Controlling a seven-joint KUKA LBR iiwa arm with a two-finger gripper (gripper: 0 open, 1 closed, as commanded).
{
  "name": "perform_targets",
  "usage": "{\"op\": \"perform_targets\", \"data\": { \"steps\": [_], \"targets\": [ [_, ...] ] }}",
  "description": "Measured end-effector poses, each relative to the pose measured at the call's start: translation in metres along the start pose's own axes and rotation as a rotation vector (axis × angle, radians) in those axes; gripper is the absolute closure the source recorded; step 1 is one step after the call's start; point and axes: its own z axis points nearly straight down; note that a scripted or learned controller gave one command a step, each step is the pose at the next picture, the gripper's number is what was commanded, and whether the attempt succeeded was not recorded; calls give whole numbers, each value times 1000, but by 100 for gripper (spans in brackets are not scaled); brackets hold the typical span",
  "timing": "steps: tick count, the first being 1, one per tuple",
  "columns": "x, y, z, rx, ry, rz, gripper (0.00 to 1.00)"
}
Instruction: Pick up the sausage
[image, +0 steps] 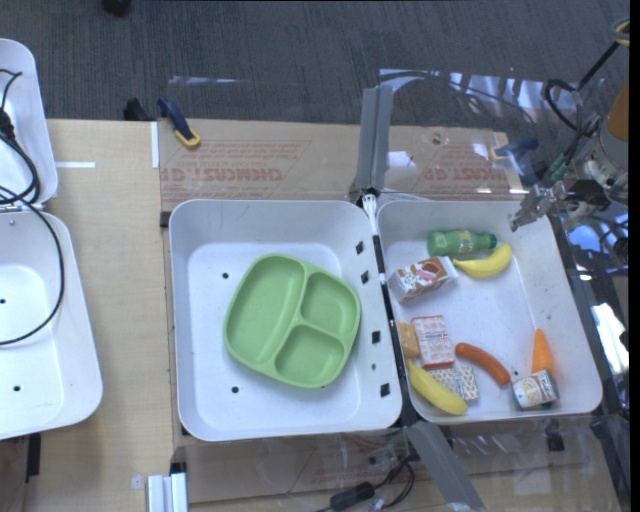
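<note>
The arm (612, 150) is cut off by the right edge. The gripper (532, 207) is small and blurred. Far below it, the banana (436, 389) partly hides a checkered packet (462, 381).

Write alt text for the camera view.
A claw hovers at the right bin's far edge, above toy food: a sausage, two bananas, a green bottle, cartons and a carrot. The left bin holds a green divided plate.

I see a pale wooden bench (110, 160) carrying two shallow white bins side by side, the left bin (190, 330) and right bin (570, 300) touching. A blue-and-yellow tool, possibly a clamp (178, 124), lies near its far edge.
</note>
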Motion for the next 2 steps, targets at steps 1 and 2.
{"op": "perform_targets", "data": {
  "steps": [1,2],
  "targets": [
    [13,-54,121,-1,7,-69,0],
    [19,-123,121,0,2,-121,0]
  ]
}}
